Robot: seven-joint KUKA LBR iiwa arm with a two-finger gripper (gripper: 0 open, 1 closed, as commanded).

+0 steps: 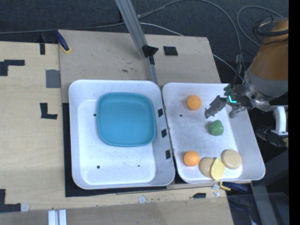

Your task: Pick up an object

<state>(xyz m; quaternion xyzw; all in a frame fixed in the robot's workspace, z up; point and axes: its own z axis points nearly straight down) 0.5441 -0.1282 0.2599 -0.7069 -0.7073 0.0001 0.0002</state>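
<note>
The right bin (243,139) holds an orange ball (193,102) near its back, a green object (216,127) in the middle, and another orange ball (191,158) at the front. Beside that ball lie a tan round piece (206,166), a yellow piece (217,168) and a beige round piece (231,159). My gripper (224,108) hangs open over the bin's right half, just above and behind the green object, with nothing between its fingers.
The left bin (82,139) holds a blue square plate (126,118). A grey metal pole (136,27) slants up from the gap between the bins. Cables (225,18) run across the dark floor behind the bench.
</note>
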